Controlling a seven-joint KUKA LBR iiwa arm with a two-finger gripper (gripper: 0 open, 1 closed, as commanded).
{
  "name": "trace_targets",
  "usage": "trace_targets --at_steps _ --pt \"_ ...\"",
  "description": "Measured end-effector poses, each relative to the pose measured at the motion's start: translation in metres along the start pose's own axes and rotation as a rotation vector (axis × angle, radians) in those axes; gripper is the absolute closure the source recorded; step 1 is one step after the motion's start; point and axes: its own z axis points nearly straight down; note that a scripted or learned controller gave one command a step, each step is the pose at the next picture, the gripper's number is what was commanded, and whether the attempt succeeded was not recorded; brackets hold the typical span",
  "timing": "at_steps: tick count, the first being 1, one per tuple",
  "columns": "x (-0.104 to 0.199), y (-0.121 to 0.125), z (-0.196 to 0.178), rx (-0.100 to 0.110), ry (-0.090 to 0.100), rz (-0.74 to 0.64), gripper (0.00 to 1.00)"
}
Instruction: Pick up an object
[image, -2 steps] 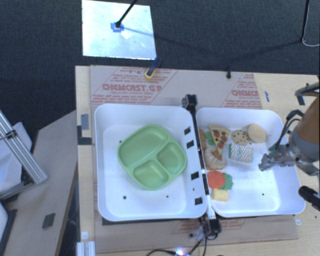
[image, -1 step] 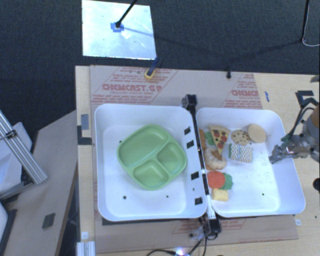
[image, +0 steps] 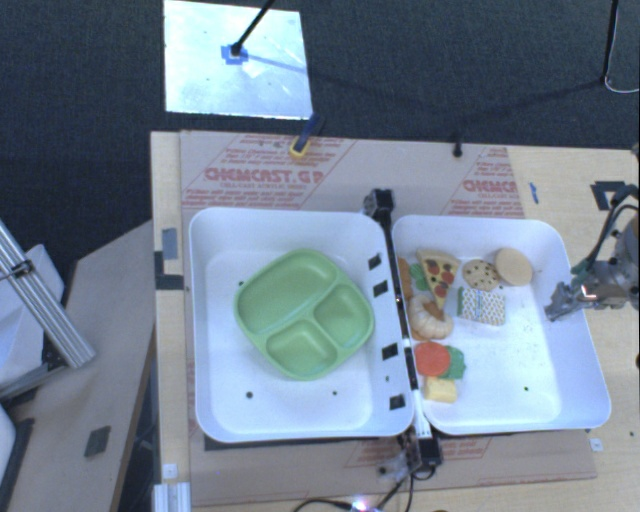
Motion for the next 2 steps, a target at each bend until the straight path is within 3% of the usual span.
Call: trace_targets --at_steps 2 --pt "0.092 0.074 -0.006 -0.001 0.003 -0.006 1.00"
